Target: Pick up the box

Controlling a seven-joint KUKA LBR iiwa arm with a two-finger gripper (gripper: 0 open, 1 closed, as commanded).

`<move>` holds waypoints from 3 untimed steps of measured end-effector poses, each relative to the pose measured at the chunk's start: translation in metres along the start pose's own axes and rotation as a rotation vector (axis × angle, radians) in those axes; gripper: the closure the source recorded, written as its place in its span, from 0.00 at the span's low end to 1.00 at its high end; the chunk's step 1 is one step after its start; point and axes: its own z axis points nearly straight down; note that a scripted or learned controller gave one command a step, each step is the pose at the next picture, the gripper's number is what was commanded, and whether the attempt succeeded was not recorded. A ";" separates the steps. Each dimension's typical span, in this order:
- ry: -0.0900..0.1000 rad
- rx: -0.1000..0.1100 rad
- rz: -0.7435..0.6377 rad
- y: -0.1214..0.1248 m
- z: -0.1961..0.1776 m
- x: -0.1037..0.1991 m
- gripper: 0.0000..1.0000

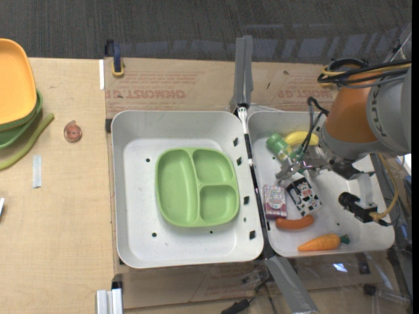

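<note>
Box: a small pink box (274, 200) lies flat in the right bin (386, 241), against its left wall and just above the sausage.
Fingers: the gripper (289, 169) is low in the right bin, up and to the right of the pink box; near it but apart from it. Whether the fingers are spread or closed cannot be told, since they are small and blurred against the clutter.
Beside the box: a black-and-white carton (303, 195) lies tilted just to its right, directly under the gripper.
Other things in the right bin: a green item (277, 143) and a yellow banana (302, 137) near the top, a red-brown sausage (294, 223) below the box, an orange carrot (321, 243) near the bottom wall.
Left bin: the left bin (131, 241) holds a green divided plate (196, 187) with three compartments.
Arm: the grey arm with its orange band (350, 120) reaches in from the right.
Table: the table (59, 241) carries stacked yellow and green plates (16, 97) at the far left and a small pink round thing (72, 131) near them.
</note>
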 end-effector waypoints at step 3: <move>0.005 0.010 0.046 0.069 -0.004 -0.073 1.00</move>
